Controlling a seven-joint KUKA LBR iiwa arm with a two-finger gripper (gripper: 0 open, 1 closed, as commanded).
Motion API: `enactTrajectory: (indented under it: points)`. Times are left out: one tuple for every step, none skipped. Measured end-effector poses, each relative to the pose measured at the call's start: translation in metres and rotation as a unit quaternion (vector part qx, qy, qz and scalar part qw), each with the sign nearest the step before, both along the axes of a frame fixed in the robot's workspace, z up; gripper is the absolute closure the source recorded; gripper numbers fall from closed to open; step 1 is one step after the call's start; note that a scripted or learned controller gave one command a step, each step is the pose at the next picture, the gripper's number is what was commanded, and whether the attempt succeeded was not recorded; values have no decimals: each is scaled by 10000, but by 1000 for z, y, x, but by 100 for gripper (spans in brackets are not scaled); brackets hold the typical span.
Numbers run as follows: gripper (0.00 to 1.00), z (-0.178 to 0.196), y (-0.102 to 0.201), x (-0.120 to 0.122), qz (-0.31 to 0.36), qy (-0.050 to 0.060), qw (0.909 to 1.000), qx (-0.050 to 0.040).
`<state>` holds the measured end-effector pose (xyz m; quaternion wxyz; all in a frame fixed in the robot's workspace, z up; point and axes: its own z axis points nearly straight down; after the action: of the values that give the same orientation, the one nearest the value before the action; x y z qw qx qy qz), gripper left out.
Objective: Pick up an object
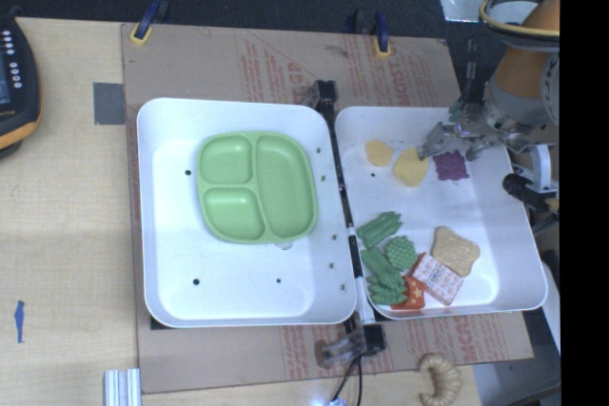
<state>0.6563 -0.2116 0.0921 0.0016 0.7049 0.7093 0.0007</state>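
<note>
**End effector low over the right bin's far side**

End effector (455, 140) sits at the far part of the right bin (514, 247), reaching in from the right on the grey arm (528, 76) with its orange band. Whether it is gripping anything cannot be told; its metal parts blur into one another at this size. A purple item (451, 166) lies just beside it, on the near side, and two yellow pieces sit to its left: a small round one (379, 152) and a larger one (411, 168) that looks close to or touching the tooling.

Toward the near edge of the same bin lie a cluster of green toy vegetables (384, 254), a tan bread-like piece (455, 250) and a red-and-white packet (434, 281), packed near one another.

The left bin (166, 233) holds a green divided plate (257, 186) with three compartments, lying flat near its middle.

Both bins rest on a brown board (238, 62) clamped to the tabletop (62, 233).
</note>
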Motion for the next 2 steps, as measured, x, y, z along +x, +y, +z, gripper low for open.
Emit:
enactTrajectory:
  points:
    - [0,0,0,-16,-19,41,10000,9]
    - [100,11,-1,-14,-2,38,10000,3]
